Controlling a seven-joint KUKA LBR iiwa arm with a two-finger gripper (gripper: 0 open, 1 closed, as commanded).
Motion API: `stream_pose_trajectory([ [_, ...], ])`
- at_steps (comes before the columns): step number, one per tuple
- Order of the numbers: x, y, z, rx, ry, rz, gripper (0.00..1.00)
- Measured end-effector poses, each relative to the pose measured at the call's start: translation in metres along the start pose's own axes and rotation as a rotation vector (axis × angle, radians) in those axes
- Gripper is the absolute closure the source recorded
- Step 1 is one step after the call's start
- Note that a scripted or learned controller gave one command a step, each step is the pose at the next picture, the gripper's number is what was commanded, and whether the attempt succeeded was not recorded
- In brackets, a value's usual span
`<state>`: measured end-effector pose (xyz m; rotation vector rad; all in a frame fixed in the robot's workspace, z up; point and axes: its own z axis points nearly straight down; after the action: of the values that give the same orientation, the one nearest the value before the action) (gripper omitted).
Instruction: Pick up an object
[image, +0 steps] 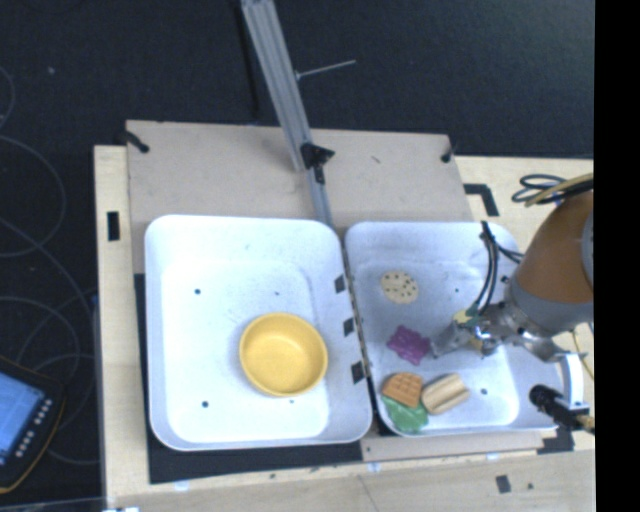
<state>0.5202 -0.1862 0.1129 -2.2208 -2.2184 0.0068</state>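
Nothing is seen lifted at this moment, so the task is judged to be at its approach stage — the pick itself is still to be made. The arm (560, 270) is seen reaching in from the right over the right bin (365, 250), with the gripper (462, 332) lowered near the middle of that bin, just beside the purple toy (408, 344). Whether the gripper is open or closed cannot be told: its tip is small and blurred, and no object is seen held in it.

The candidate objects are all found resting on the bin floors. In the right bin, a round speckled cookie (399, 287) is placed toward the far side, the purple toy lies near the centre, and at the near edge a waffle-like biscuit (402, 388) is stacked on a green piece (408, 418), with a tan bread roll (445, 393) touching beside them. In the left bin (190, 260), a yellow bowl (283, 354) is set upright, well apart from the gripper.

By position, the purple toy is judged the likeliest target. What is left is judged to be the whole grasp — closing on an object and raising it clear of the bin.
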Motion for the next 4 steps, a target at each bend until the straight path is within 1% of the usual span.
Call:
stream_pose_trajectory([
  [1, 0.0, 0.003, -0.014, -0.01, 0.001, 0.006, 1.0],
  [2, 0.0, 0.002, -0.078, -0.014, -0.002, -0.004, 1.0],
  [4, -0.001, 0.008, -0.171, -0.013, -0.001, -0.006, 1.0],
])
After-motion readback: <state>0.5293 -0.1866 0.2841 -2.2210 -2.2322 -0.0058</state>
